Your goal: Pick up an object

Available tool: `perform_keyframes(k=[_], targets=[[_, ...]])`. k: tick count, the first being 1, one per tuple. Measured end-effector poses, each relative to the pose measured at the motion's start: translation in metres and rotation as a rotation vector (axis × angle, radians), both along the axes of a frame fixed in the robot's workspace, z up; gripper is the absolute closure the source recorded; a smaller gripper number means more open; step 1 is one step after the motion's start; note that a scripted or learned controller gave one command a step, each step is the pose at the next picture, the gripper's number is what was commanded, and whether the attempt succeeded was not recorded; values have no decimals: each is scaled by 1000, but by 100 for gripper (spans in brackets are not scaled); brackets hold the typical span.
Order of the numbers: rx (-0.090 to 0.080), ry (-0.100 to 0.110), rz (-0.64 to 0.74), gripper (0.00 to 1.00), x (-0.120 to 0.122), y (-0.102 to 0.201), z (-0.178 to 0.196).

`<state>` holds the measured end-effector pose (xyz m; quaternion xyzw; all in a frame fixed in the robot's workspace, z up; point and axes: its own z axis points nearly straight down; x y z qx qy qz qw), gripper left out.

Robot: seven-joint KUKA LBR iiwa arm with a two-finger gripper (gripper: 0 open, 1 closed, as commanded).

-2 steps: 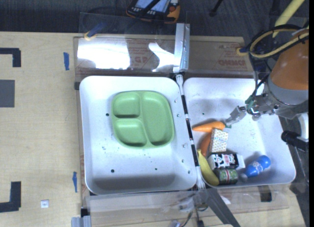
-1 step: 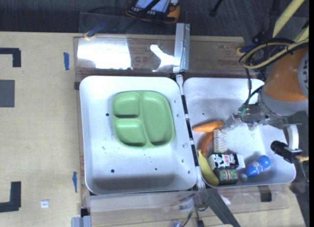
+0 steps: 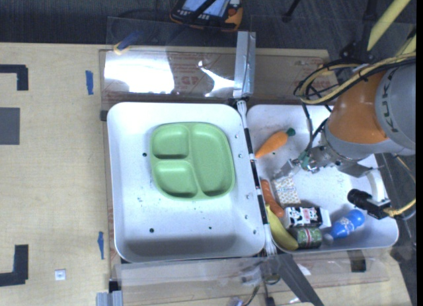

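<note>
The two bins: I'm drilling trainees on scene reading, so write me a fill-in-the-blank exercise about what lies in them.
1. The green divided plate lies in the ____ bin.
2. The toy carrot has a ____ body and a green top.
3. The banana lies in the right bin, along its ____ wall.
4. The pincer hangs over the ____ bin.

Missing words: left; orange; left; right
</note>
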<state>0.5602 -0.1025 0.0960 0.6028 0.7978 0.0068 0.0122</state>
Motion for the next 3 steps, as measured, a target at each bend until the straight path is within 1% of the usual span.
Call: perform_keyframes(k=[1,2,3], targets=[[2,22,71,0,42,-5,-10],[4,27,-109,0,106,0,-10],[-2,34,-106,100,104,-3,-1]])
